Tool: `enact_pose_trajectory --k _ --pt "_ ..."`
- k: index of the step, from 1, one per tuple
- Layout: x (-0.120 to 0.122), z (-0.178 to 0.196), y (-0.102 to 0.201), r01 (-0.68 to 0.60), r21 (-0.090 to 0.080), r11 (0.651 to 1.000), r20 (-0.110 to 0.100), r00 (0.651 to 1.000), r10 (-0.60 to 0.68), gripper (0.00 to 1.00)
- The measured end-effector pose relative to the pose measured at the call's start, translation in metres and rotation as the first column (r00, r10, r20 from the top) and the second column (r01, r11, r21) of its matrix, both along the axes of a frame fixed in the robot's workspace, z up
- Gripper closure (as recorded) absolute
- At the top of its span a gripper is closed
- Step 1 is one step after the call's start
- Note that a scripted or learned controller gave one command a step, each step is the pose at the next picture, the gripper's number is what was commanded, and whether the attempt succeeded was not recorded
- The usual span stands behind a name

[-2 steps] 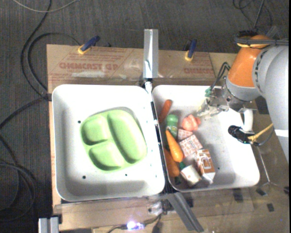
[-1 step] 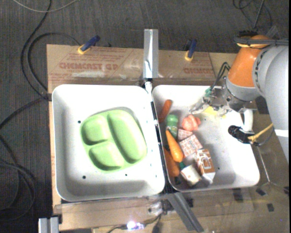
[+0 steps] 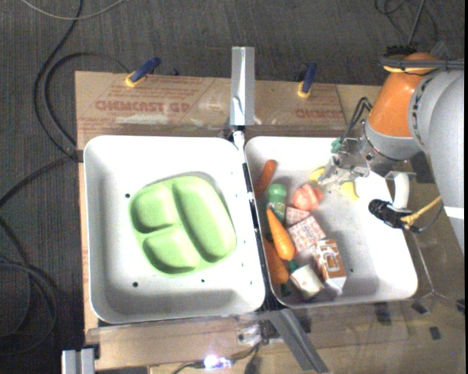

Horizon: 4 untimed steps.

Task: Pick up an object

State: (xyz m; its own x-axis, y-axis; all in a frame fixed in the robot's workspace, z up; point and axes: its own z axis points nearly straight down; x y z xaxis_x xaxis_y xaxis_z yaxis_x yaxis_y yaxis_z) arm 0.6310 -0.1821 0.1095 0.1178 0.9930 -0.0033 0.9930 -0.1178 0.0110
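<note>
Yellow banana (image 3: 333,176) lies under gripper (image 3: 345,164) in your right bin (image 3: 390,275); finger state unreadable. Carrots (image 3: 279,234), cartons (image 3: 328,258) nearby. Green divided plate (image 3: 184,223) in left bin (image 3: 109,209).

You can read red "CHEMCAST GP" on the brown board (image 3: 152,100) behind the left bin (image 3: 101,209); the cartons' print is illegible.
</note>
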Motion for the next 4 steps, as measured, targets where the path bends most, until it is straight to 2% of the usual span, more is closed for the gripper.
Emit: enact_pose_trajectory --k 1,2,3,4 --pt "0.000 0.000 0.000 0.000 0.000 1.000 0.000 1.000 0.000 0.00" --pt "0.017 -0.012 0.001 -0.067 0.000 0.998 -0.008 0.998 0.067 0.00" --pt "0.018 -0.007 0.002 -0.072 -0.005 0.997 -0.001 0.997 0.072 1.00" --pt "0.018 -0.007 0.007 -0.075 0.003 0.997 -0.007 0.997 0.075 0.00"
